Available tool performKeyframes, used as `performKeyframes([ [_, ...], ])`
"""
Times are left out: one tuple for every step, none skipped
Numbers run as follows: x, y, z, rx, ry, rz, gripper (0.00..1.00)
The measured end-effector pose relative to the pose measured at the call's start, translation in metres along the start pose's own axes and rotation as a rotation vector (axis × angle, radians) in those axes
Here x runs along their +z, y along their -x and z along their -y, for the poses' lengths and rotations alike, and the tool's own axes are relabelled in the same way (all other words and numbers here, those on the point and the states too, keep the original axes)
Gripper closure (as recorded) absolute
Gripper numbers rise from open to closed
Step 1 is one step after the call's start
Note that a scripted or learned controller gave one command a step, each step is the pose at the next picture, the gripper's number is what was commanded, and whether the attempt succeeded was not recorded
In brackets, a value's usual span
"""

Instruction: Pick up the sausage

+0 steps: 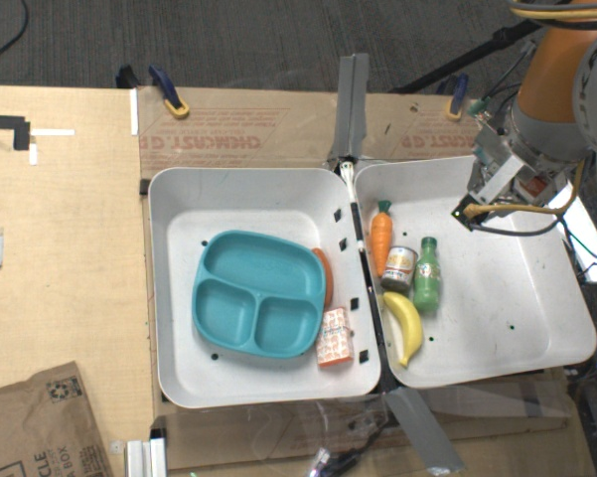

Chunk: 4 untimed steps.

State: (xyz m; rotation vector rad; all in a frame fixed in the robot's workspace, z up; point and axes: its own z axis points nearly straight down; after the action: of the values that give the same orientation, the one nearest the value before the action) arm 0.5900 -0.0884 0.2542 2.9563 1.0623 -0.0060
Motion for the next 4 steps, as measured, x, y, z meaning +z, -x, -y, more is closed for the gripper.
performKeyframes([
  [-0.071,-0.007,-0.043,0.293,-0.001,0.000,0.00],
  [0.044,-0.040,-0.022,0.167,-0.003,0.002,0.00],
  [0.064,-0.043,-0.017,0.492,-0.002,0.000,0.00],
  [0.064,-0.068,0.009,0.298,-0.002,0.002,0.00],
])
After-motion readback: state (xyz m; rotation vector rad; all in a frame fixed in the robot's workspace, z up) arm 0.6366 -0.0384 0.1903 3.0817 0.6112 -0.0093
